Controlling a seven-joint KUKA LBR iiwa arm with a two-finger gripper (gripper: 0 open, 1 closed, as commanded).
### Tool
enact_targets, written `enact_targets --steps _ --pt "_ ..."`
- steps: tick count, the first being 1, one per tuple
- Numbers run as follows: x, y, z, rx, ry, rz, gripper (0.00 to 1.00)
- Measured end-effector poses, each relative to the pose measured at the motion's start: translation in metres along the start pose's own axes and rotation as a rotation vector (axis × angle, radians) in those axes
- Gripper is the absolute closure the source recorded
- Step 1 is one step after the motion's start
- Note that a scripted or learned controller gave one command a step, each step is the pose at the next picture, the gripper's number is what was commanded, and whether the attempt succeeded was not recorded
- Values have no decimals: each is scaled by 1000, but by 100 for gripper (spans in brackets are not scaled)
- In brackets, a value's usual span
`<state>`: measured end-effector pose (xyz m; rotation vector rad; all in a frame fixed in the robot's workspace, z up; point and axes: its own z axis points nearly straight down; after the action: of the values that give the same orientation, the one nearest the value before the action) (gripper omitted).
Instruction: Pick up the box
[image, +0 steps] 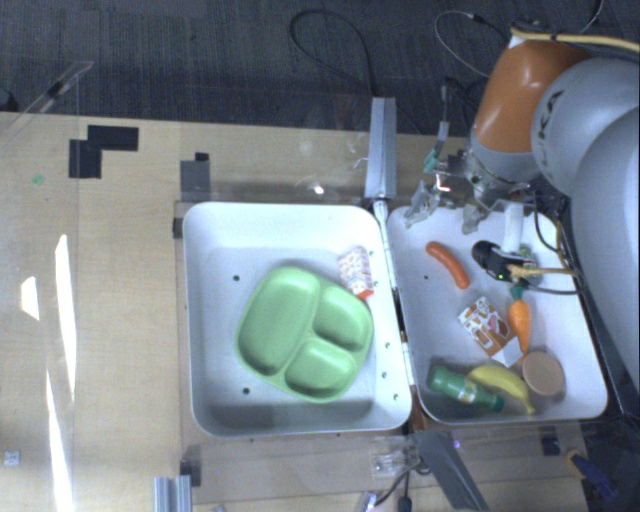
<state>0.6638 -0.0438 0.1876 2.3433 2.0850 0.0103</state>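
The box (487, 325) is small, white and brown-patterned, and lies flat in the right bin (592, 400) near its middle, beside a carrot (518, 324). My gripper (446, 208) hangs over the far left corner of the right bin, well behind the box and apart from it. Its two fingers (420, 204) stand spread, open, with nothing between them. An orange-red sausage (448, 263) lies between the gripper and the box.
Along the right bin's near side lie a green bottle (463, 388), a banana (504, 384) and a brown round tub (543, 373). The left bin (210, 400) holds a green divided plate (305, 332) and a white-and-red packet (355, 270) against the right wall.
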Motion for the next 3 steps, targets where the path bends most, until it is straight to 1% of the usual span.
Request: enact_targets --steps 1,2,3 --pt "-46 -41 72 5 -1 46 0" --pt "-65 -119 96 3 -1 226 0" --pt "-63 -117 84 -4 2 223 100"
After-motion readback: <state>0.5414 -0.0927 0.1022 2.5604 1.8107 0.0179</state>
